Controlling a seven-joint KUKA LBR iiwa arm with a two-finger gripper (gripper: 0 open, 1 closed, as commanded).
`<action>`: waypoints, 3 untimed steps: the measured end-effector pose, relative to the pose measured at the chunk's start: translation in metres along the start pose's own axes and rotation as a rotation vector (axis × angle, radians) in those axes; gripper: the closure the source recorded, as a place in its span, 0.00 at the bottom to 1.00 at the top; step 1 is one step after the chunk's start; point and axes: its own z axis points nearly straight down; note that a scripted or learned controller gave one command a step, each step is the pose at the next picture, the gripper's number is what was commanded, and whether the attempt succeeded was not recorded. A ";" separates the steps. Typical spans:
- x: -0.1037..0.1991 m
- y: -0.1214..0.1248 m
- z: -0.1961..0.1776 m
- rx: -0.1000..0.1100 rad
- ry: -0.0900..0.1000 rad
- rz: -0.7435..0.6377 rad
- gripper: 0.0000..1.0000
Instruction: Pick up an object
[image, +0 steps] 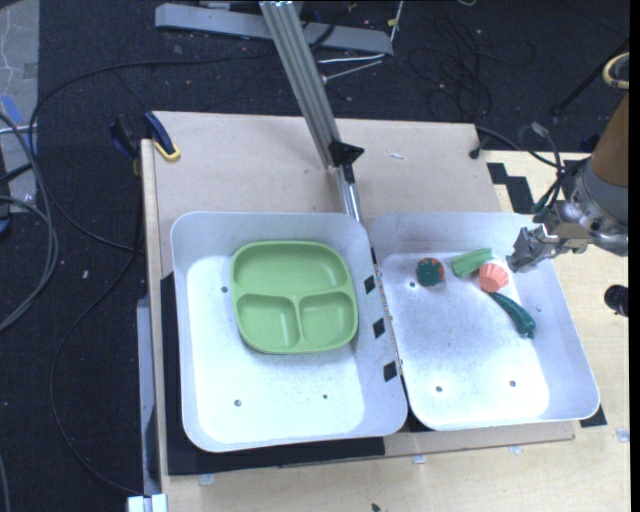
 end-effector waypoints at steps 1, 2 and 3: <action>0.047 -0.007 0.001 0.007 0.004 -0.005 1.00; 0.094 -0.002 -0.001 0.007 0.005 -0.006 1.00; 0.148 0.007 0.010 0.008 0.005 -0.006 1.00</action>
